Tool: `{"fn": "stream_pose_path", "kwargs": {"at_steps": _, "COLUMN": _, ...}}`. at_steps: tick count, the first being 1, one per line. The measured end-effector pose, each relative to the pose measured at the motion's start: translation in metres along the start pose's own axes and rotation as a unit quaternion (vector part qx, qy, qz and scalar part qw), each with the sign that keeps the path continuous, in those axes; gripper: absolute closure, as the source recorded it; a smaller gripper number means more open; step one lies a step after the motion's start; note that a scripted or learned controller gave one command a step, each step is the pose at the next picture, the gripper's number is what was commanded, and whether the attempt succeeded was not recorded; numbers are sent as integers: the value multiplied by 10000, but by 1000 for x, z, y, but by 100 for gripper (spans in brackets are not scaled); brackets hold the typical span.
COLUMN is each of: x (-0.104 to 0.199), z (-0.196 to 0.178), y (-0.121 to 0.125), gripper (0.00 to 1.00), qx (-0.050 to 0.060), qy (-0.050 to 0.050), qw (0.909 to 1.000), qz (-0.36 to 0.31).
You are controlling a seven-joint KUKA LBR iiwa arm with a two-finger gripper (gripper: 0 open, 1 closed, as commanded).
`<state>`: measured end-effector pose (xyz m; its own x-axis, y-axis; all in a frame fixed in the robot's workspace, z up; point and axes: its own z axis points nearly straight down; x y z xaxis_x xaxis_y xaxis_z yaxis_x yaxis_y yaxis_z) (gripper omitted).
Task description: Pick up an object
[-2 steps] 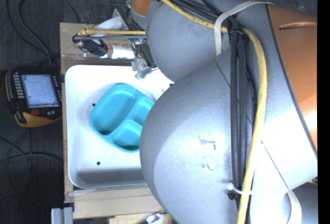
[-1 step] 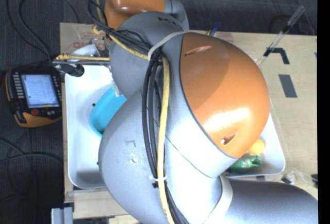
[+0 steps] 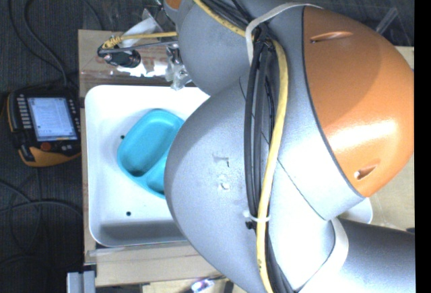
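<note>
Although the grey arm [image 3: 222, 170] with its orange band [image 3: 350, 96] covers the greater part of the view, the left white bin [image 3: 101, 204] is open to inspection on its left side. One turquoise dish [image 3: 145, 143], shallow and round-cornered, lies in the upper middle of that bin with its hollow facing up; its right portion is hidden behind the arm. The pincer [image 3: 176, 73] shows as a small metallic cluster at the bin's upper rim, where the white wall meets the bench [image 3: 91, 42]. It stands above and slightly right of the dish in the view, near it but apart from it, with a strip of bare bin floor between the two. Whether the pincer is wide or narrow cannot be told, as the arm's bulk obscures it. On the dark floor [image 3: 40, 9] left of the bench lies a handheld control unit [image 3: 44, 123] with a lit screen and an orange casing, with black cables [image 3: 40, 22] looping near it.
</note>
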<state>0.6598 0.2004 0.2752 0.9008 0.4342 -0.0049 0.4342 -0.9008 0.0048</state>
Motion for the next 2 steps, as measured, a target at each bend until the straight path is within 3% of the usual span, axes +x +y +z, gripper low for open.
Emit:
{"fn": "stream_pose_path", "kwargs": {"at_steps": 1, "x": -67, "z": 60, "y": -33, "gripper": 100, "qx": 11, "qy": -13, "qw": 9785, "qz": -2065}}
{"fn": "stream_pose_path", "kwargs": {"at_steps": 2, "x": -38, "z": 121, "y": -6, "gripper": 100, "qx": 9, "qy": -11, "qw": 9989, "qz": -468}}
